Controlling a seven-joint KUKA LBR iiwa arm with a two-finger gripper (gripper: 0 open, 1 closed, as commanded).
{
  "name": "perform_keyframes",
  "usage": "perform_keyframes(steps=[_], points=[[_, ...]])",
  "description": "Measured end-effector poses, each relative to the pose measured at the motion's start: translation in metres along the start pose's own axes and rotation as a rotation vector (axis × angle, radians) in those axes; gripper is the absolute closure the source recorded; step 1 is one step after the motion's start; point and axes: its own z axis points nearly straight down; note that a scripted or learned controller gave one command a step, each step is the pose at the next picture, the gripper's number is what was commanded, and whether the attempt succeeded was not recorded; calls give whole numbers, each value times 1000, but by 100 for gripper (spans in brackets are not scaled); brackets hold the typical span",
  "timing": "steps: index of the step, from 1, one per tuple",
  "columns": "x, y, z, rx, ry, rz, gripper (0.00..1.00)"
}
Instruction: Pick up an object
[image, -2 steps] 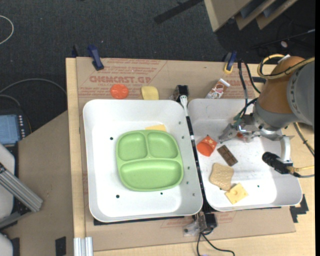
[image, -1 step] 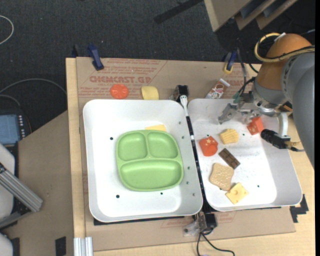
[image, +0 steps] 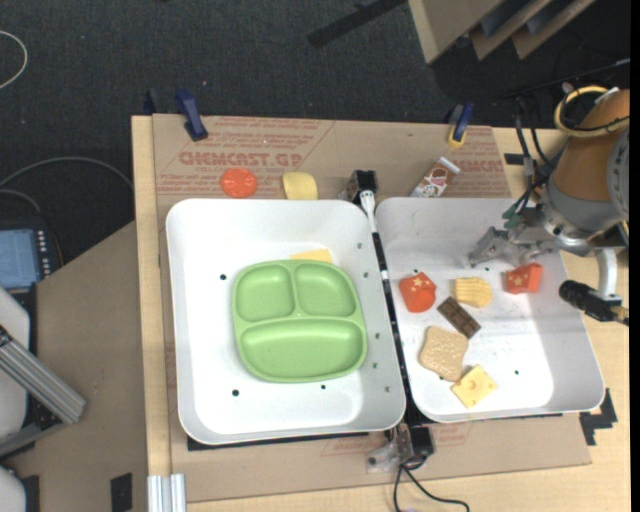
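Objects scattered in right bin (image: 560, 385): red piece (image: 418, 291), ridged yellow piece (image: 474, 291), brown bar (image: 459, 318), tan cracker (image: 443, 351), yellow cheese wedge (image: 474, 385), second red piece (image: 523, 278). Gripper (image: 500, 243) low over bin's upper part, just left of second red piece; finger state cannot be told. Green divided plate (image: 298, 321) in left bin (image: 200, 300).

A robotics lab is being shown: bins (image: 200, 300) are being held on a clamped cardboard bench (image: 330, 150), cables (image: 420, 485) trailing.
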Motion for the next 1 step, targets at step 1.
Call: perform_keyframes(steps=[1], points=[[-2, -33, 5, 1, 3, 2, 0]])
